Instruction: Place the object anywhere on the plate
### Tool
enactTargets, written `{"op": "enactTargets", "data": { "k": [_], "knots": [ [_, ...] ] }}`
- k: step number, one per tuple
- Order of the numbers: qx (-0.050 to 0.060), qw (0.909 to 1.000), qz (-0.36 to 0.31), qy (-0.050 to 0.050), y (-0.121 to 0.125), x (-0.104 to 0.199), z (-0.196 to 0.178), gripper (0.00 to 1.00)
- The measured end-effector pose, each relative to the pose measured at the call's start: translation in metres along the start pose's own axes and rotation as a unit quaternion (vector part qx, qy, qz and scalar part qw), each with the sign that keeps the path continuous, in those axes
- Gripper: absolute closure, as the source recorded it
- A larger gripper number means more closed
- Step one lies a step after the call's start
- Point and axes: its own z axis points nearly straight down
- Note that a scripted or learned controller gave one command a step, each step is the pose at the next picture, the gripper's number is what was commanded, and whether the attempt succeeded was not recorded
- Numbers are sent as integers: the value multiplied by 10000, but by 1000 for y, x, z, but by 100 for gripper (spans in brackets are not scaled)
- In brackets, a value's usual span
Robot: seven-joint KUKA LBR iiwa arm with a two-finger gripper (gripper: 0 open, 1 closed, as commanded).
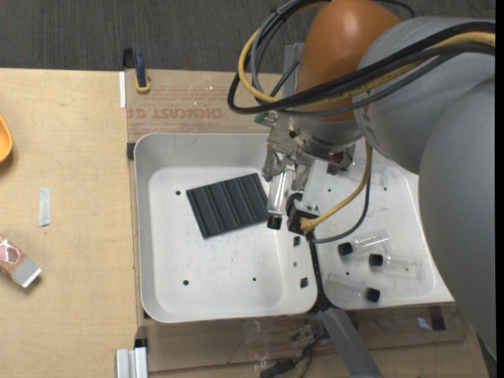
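Red print on the cardboard sheet (189,110), at twelve o'clock from the left bin (150,235), reads upside down "CHEMCAST".

A single fixed camera looks down at a slant on the bench (63,172) from above, close enough that the left bin (157,290) sits whole at centre frame while the right bin (409,286) is partly covered. The arm (370,61) enters from the frame's right and looms large, nearest the lens. The far edge of the bench meets dark floor, seemingly carpet, along the top; the near edge falls at the bottom border.
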Motion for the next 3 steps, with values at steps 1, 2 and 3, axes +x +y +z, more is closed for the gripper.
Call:
{"op": "enactTargets", "data": {
  "k": [1, 2, 3],
  "knots": [
    [3, 9944, 1057, -6, -38, 52, 10, 100],
    [-1, 9962, 869, -3, 28, 99, -43, 100],
    [1, 9998, -195, -1, 10, 119, 55, 100]
  ]
}}
